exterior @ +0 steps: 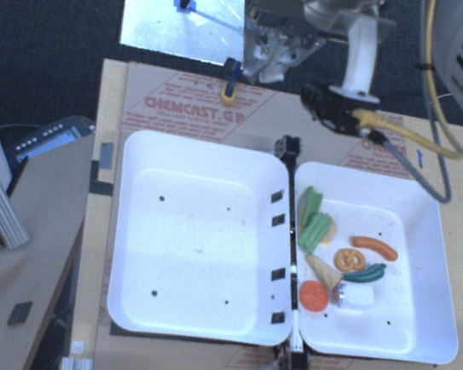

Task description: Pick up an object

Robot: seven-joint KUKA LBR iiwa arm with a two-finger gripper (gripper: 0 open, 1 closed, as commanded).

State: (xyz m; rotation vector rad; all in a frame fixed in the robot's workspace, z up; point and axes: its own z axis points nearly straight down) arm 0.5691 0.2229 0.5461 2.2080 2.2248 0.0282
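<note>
My gripper (263, 71) hangs high above the bench, over the back edge beyond the left bin (197, 244), with nothing visibly in it. The objects lie in the right bin (416, 337). Two light green pieces (310, 205) (317, 230) sit near the divider. An orange sausage (375, 247), a pretzel-shaped piece (348, 259) and a dark green pod (365, 274) are at the middle. A tan cone (324, 271), a red disc (313, 296) and a white block (355, 297) lie toward the front. The gripper is well away from all of them.
A black clip strip (287, 231) runs along the seam between the bins. Yellow and grey cables (411, 138) trail from the arm over the back right of the bench. A blue and yellow clamp (230, 80) stands at the bench's back edge.
</note>
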